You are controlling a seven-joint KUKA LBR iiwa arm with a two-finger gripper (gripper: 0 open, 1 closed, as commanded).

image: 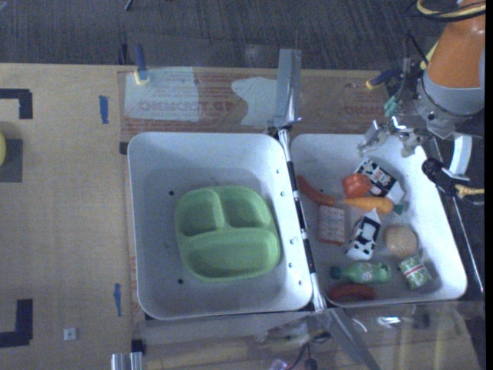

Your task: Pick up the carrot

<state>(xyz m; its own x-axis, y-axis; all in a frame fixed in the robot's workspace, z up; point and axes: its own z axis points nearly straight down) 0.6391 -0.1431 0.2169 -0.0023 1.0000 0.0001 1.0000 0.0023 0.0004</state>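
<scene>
From my remote station, I see the grey arm point(456, 60) with its orange band reaching in from the right, wrist bent down over the far right corner of the right bin point(454, 276). Its gripper point(389, 133) hangs above the bin's upper edge; I cannot tell how it is set, and nothing shows in its grasp. The carrot point(370, 203) lies crosswise mid-bin, well clear of the gripper, touching a red pepper point(355, 184) on its far side, with a black-and-white carton point(377, 177) just beyond. A green bottle point(360, 272) lies near the front wall. The left bin point(146, 206) holds a green divided plate point(227, 233).
</scene>
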